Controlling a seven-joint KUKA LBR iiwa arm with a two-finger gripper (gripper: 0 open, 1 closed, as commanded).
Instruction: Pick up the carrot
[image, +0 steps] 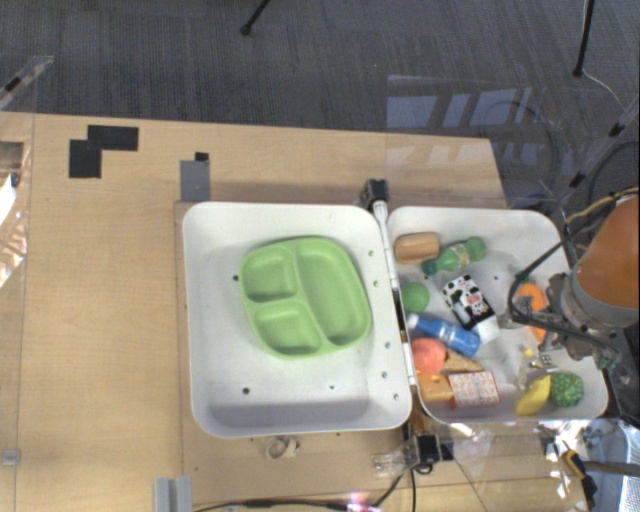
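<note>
While the arm (605, 270) reaches in over the right bin (545, 228), note that the gripper (548, 352) hangs low near that bin's right wall, and you cannot tell from this view whether it is wide, narrow or holding anything.

Locate the carrot (533, 299): it appears as an orange piece against the right wall of the right bin, just beside the wrist and partly hidden behind a black cable. Its full length and its heading cannot be read.

Judge its handling as follows. It is probably a light, stiff plastic play-food piece with a smooth, tapering body, so it is likely to slip or pivot if you pinch it near the thin end. Take hold across the thicker part, at mid-length, with the pinch square to its long axis.

Observe the neighbours. A yellow banana (533, 396) and a green broccoli-like piece (566, 389) lie at the bin's front right corner, near the gripper. A black-and-white carton (464, 298) and a blue bottle (443, 332) lie toward the bin's middle, well apart from the carrot.

Expect the bin wall to limit clearance on one side of the target.

The left bin (215, 395) holds a green divided plate (303, 295).
</note>
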